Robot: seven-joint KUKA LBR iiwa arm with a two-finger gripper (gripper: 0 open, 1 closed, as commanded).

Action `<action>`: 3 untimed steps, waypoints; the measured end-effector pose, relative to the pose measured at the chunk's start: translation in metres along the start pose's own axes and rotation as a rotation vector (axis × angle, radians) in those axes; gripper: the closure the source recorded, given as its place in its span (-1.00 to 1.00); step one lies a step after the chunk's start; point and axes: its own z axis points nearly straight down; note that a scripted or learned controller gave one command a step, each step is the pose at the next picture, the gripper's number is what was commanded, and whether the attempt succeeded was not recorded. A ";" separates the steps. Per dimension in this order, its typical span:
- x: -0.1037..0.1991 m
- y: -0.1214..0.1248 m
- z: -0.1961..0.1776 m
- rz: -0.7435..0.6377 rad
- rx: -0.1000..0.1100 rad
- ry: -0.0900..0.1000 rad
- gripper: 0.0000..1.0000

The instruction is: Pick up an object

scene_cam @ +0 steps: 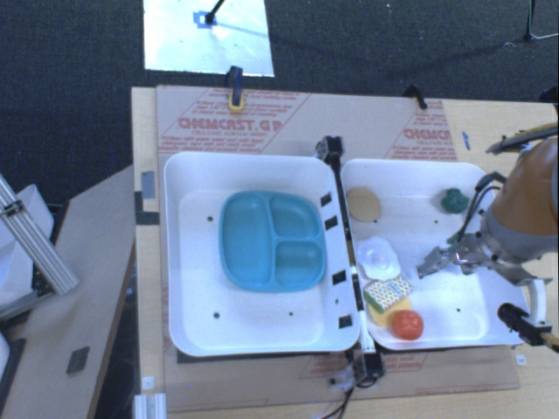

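White right bin's (410, 201) bare middle under the claw (432, 264), grip state unclear.

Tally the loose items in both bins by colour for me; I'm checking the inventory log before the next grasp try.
Blue: 1, divided plate in the left bin
Tan: 1, disc
Green: 1, small toy
Clear/white: 1, cup
Checkered with yellow: 1, sponge
Red: 1, tomato
Total: 6, five of them in the right bin
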 end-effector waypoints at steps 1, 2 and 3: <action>0.000 0.001 0.014 0.000 -0.003 -0.001 -1.00; 0.000 0.002 0.003 0.000 -0.007 -0.002 1.00; 0.000 -0.002 -0.060 -0.002 -0.010 -0.003 1.00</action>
